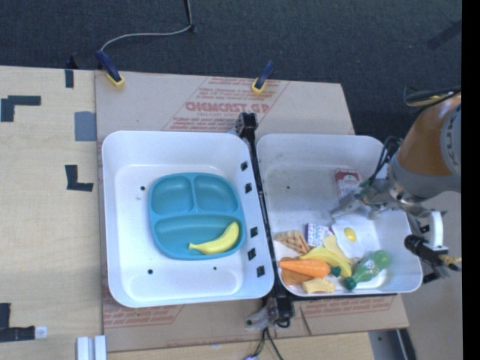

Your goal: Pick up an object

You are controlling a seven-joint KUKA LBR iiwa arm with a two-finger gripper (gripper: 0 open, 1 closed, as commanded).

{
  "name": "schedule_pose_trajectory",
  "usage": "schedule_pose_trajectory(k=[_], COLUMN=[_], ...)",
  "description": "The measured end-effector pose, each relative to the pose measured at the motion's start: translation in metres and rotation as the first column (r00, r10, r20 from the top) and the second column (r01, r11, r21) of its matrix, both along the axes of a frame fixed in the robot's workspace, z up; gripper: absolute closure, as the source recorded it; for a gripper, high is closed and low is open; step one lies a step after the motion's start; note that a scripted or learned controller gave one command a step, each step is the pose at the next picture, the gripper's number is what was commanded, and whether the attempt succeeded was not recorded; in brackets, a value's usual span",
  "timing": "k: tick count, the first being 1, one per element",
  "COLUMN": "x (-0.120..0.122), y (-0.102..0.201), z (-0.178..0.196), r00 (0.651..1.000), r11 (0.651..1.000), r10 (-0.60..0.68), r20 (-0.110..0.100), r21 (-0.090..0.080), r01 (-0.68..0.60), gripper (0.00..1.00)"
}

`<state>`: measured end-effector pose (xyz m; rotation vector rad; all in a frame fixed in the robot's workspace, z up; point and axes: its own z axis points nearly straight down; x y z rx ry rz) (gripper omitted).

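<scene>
Right bin (315, 150), near edge: carrot (304, 267) lies long axis left-right, beside a green bottle (367, 267), with a fried egg (349, 235) behind. Gripper (354, 199) low over the bin's right-middle, grip state unreadable. Left bin (120, 223): banana (216, 240) on blue plate (180, 201).

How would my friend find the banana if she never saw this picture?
Look at the left white bin, which holds a blue divided plate. In the plate's big bottom section lies the yellow banana. It is the one food on that plate; all the other toy food is piled in the right bin.
</scene>
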<state>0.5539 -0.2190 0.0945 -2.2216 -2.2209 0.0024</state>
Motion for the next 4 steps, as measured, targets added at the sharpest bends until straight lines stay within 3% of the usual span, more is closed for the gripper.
schedule_pose_trajectory(k=[1,2,3,4], x=[0.091,0.036,0.095,0.095], y=[0.047,0.049,0.081,0.081], z=[0.002,-0.008,-0.008,0.001], r00=[1.000,1.000,1.000,1.000], r11=[1.000,1.000,1.000,1.000], r10=[0.003,0.001,0.003,0.003], r20=[0.002,0.005,0.006,0.005], r21=[0.001,-0.001,0.000,-0.003], r01=[-0.003,-0.001,-0.003,-0.003], gripper=[0.00,0.00,0.00,1.00])
